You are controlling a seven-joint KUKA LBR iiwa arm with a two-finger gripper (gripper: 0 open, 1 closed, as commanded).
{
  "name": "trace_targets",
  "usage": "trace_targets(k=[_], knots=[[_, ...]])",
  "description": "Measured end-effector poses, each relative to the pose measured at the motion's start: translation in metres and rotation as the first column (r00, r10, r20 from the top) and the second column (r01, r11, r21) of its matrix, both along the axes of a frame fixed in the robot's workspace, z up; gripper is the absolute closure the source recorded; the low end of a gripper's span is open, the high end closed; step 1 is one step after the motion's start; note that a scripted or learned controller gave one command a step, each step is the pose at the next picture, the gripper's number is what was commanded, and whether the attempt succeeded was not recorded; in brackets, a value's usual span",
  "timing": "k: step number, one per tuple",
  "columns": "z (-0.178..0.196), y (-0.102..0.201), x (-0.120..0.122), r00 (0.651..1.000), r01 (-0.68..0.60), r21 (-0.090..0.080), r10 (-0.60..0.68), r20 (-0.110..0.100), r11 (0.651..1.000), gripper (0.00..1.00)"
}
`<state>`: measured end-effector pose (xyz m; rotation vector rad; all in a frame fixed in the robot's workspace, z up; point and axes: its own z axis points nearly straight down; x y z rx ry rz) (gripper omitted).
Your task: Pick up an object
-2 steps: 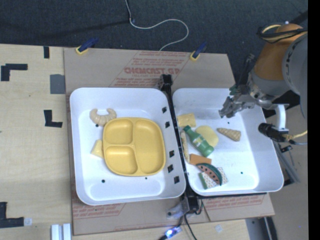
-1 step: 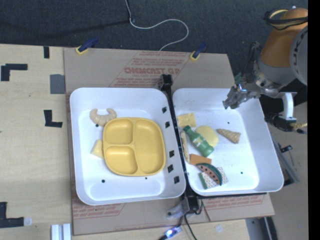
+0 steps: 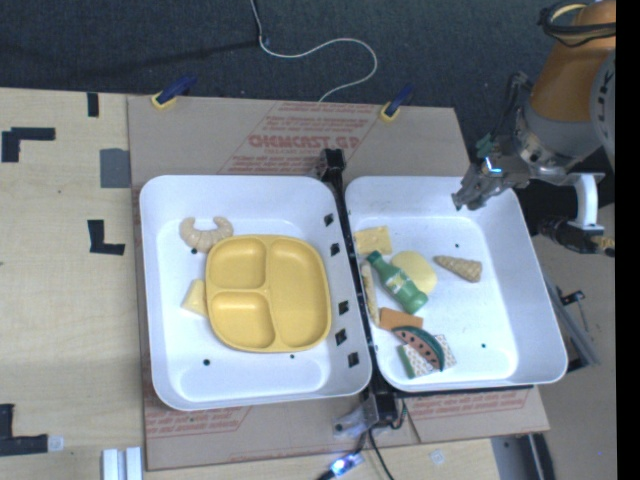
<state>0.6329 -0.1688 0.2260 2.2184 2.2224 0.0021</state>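
While the tool (image 3: 473, 197) hung at the right bin's (image 3: 520, 268) far edge, grip state indiscernible, the cone (image 3: 458, 266) lay mid-bin: seemingly light, rigid, best pinched across its wide end.

We see our arm (image 3: 565, 88) reach in from the right, our gripper (image 3: 478, 190) above the right bin's (image 3: 520, 368) far edge.

Robotics lab: taped bench (image 3: 60, 268), twin white bins (image 3: 160, 208), loose cable (image 3: 320, 48).
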Motion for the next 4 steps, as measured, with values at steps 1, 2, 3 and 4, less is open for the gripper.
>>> trace_targets(k=[1,2,3,4], knots=[[-0.009,0.051,-0.025,1.0,-0.003,0.002,0.003,-0.005,1.0,1.0],[-0.011,0.095,-0.035,1.0,-0.003,0.001,0.003,-0.005,1.0,1.0],[-0.018,0.147,-0.054,1.0,-0.004,0.002,0.004,-0.006,1.0,1.0],[-0.014,0.194,-0.077,1.0,-0.005,0.002,0.005,-0.006,1.0,1.0]])
